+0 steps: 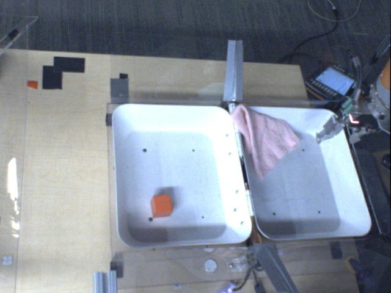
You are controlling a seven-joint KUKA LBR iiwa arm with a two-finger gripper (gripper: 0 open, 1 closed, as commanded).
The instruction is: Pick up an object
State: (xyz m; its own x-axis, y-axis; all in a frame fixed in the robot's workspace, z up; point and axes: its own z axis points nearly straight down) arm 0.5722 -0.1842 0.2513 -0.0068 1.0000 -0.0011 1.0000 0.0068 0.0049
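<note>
An orange cube (162, 206) lies in the left bin (128, 163), near its front left part. A pink cloth (263, 140) is draped over the back left corner of the right bin (354, 200), against the divider between the bins. My gripper (325, 133) hangs over the back right part of the right bin, right of the cloth and apart from it. It is small, and the arm behind it partly hides it. Nothing is seen held in it.
A grey upright post (234, 72) stands behind the gap between the bins. Black blocks (60, 71) and a small orange piece (32, 85) lie on the bench at the far left. A device with a screen (333, 81) and cables sit at the back right.
</note>
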